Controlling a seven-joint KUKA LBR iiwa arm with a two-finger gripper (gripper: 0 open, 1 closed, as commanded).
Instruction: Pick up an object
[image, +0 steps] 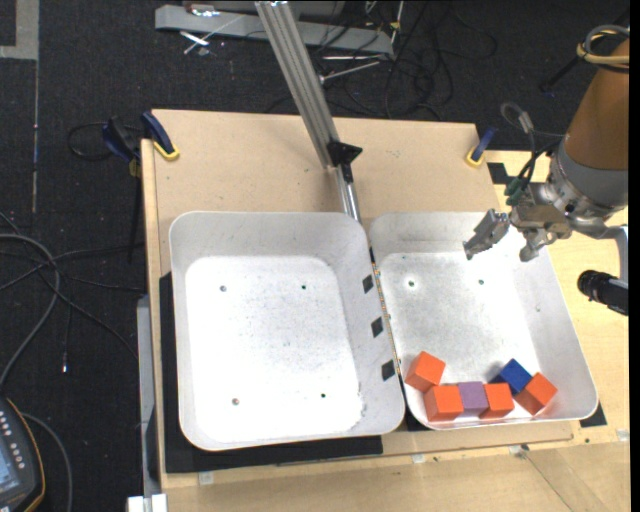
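gripper (507, 238) above right bin's (480, 300) far edge, fingers spread wide, holding nothing | blocks (478, 388) bunched against near wall, well apart from it | risk: tight packing may block fingers, causing a miss

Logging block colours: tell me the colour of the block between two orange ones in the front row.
Purple block, plain; the camera view shows it clearly.

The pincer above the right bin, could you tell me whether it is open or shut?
Open: the grey metal pincer shows two fingers spread apart with nothing between.
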